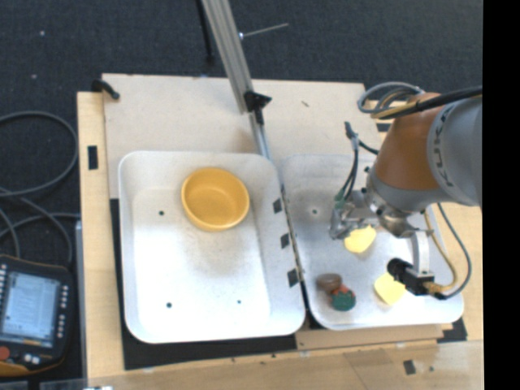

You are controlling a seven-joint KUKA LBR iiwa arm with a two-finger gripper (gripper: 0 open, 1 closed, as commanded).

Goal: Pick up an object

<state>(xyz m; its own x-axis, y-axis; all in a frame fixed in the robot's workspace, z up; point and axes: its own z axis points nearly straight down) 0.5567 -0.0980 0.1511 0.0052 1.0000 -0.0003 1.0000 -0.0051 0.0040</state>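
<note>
White plastic formed both bins. The left bin (146,299) held a yellow bowl (215,198) near its top. The right bin (313,189) held a yellow piece (361,240) directly under the gripper (348,224), another yellow piece (389,290), and a brown lump (328,282) touching a green-and-red object (343,300). Whether the gripper gripped anything was unclear. The bench (179,112) was pale board over dark carpet (97,23). A metal pole (231,47) slanted behind; a pendant (28,307) lay left.

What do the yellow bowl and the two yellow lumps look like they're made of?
Yellow bowl: probably plastic, matte, with an even colour and a smooth rounded rim. Upper yellow lump and lower yellow lump: possibly foam or soft plastic, dull pale and irregular in shape; too small to be sure.
</note>
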